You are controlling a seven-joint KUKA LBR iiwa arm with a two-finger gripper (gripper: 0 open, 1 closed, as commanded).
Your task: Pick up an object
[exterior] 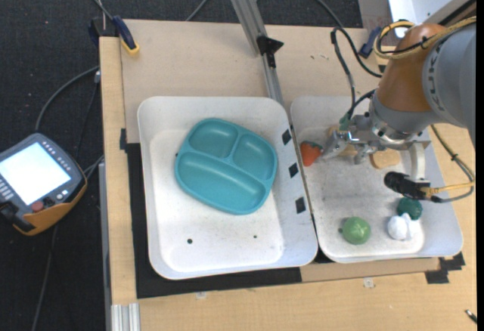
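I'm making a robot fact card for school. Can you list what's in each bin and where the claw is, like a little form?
left bin: one teal plate with three sections
right bin: orange thing, green ball, white thing, dark green thing
orange thing spot: by the bin's left wall, next to the claw
ball spot: near the front edge
claw: over the right bin, pointing toward the orange thing
claw fingers: too hard to tell
arm: grey with an orange band, coming from the right

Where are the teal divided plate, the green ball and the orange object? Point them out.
teal divided plate [225,165], camera view, its middle.
green ball [355,230], camera view, its top.
orange object [309,153], camera view, its centre.
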